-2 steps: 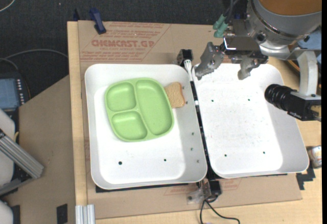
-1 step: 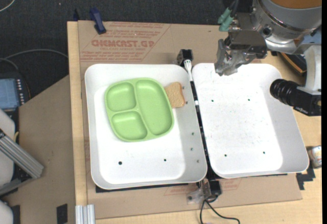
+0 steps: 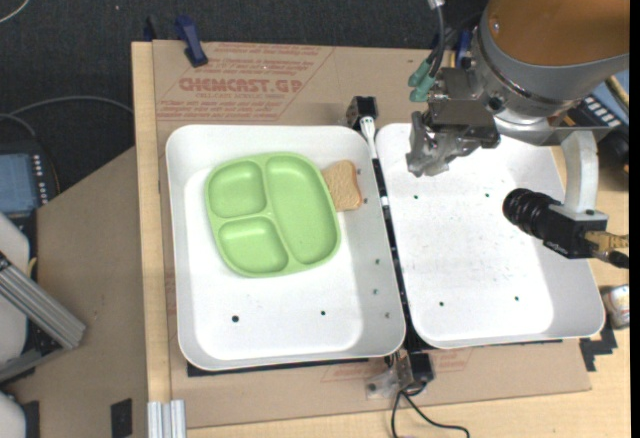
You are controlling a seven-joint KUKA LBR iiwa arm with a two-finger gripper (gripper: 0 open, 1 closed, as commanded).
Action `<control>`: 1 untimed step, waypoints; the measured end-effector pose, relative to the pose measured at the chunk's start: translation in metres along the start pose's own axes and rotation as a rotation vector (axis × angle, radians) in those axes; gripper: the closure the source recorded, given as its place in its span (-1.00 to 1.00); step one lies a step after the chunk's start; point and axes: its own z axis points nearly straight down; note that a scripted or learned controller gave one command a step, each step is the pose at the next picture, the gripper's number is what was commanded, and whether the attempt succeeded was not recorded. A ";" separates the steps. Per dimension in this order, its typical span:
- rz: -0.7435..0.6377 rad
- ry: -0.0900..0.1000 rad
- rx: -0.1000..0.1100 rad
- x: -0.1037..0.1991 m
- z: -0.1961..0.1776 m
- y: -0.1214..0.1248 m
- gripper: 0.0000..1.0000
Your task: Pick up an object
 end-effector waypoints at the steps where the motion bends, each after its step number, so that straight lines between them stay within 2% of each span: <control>1: -0.004 0.003 -0.014 0.014 -0.036 0.000 1.00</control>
